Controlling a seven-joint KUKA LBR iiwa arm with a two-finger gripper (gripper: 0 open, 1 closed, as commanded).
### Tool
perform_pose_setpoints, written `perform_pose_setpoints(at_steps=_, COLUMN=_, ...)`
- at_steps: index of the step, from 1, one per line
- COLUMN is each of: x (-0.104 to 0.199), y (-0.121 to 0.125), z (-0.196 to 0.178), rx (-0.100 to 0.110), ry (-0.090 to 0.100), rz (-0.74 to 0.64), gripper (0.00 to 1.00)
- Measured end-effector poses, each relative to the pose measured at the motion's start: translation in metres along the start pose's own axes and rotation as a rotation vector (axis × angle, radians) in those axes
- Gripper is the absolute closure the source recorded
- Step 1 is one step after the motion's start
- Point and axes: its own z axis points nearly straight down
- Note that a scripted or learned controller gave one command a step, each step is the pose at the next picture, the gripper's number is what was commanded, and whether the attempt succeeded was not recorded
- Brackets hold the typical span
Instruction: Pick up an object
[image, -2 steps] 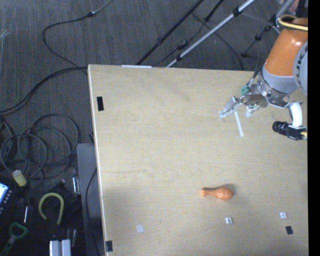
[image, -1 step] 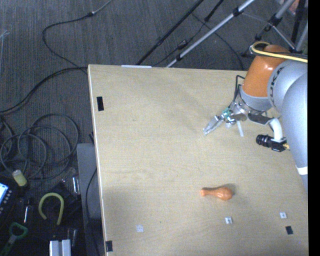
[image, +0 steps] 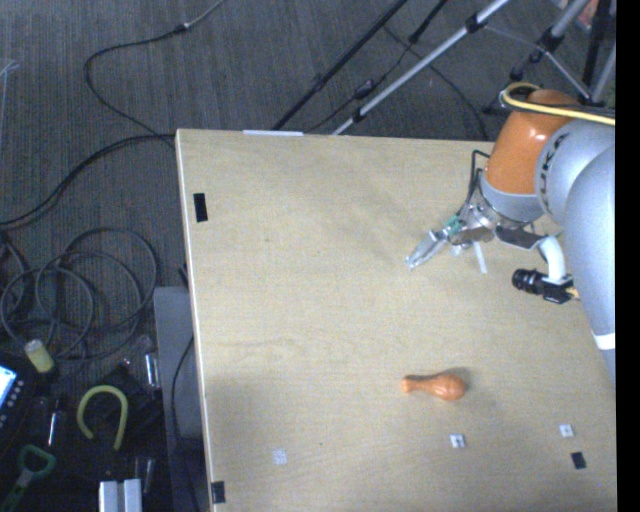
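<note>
On the floor at the far left of the camera view lie loops of black cable (image: 80, 290), a yellow-green hook-shaped tool (image: 103, 412) and other small gear. Next comes the light wooden bench top (image: 300, 300), which spreads across most of the frame, with a small black mark (image: 200, 207) near its left edge.

Further right, toward the lower middle of the board, rests the one loose thing worth picking — an orange object (image: 436, 386) shaped like a small gourd or drumstick, its narrow end pointing left and its round end right. It lies flat on the wood, touched by nothing.

Right again and higher in the frame, the gripper (image: 442, 243) hangs from the grey arm (image: 585, 220) with its orange band (image: 520, 150), angled down and to the left. Its two pale fingers look parted a little, with nothing between them, though at this size and blur that is a reading rather than a certainty.

As for progress, the pick has not begun in any way that shows — the object sits on the board and the fingers carry nothing. What is left is the whole job: bring the gripper over the object, descend, close and lift. The object lies well apart from the gripper, nearer the camera and almost straight below it in the picture, so the move called for is mostly toward the bench's near edge.
</note>
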Motion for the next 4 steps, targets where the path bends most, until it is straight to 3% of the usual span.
perform_pose_setpoints(at_steps=1, x=0.048, y=0.016, z=0.0, rx=0.0, ry=0.001, rz=-0.122, gripper=0.0)
perform_pose_setpoints(at_steps=2, x=0.049, y=0.017, z=-0.009, rx=-0.002, ry=0.002, rz=-0.122, gripper=1.0)
perform_pose_setpoints(at_steps=3, x=0.003, y=-0.06, z=-0.169, rx=-0.001, ry=-0.001, rz=-0.009, gripper=1.0)
perform_pose_setpoints(at_steps=4, x=0.025, y=-0.045, z=-0.122, rx=0.0, ry=0.003, rz=0.05, gripper=1.0)
